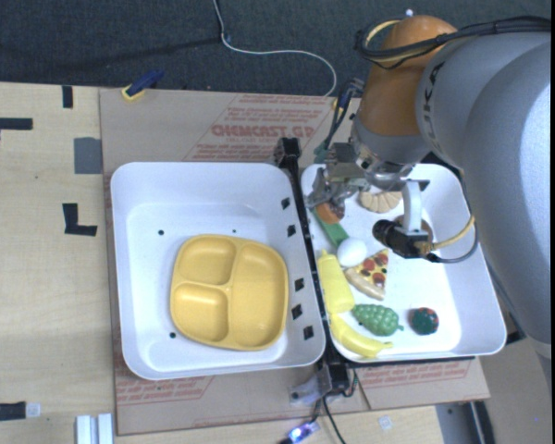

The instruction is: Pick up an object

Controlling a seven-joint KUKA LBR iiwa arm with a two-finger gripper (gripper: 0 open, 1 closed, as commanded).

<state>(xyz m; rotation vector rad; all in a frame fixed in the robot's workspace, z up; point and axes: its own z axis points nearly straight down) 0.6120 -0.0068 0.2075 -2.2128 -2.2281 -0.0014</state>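
I have the arm (462, 109) reaching in from the right and bent over the right bin (476, 336), with the gripper (338, 191) low at that bin's far left corner, close against the divider between the two bins. From this slanted view I cannot tell how the tool is set, since the wrist body hides most of it, and I see nothing that I could call held. The candidates for the pick all lie in the right bin: a small orange and green piece (330, 218) just beside the gripper, a white egg-like ball (351, 252) below it, a pizza slice toy (370, 276), a yellow banana (338, 289) lying along the left wall, a green bumpy fruit (376, 319) and a small dark round fruit (425, 321). I judge the orange and green piece is the target, because the tool sits nearly over it. It being tucked near the wall makes the approach tight, and a finger could catch the rim. The yellow compartment plate (229, 291) lies alone in the left bin (134, 188), well apart from the work, so I leave it out of my plan
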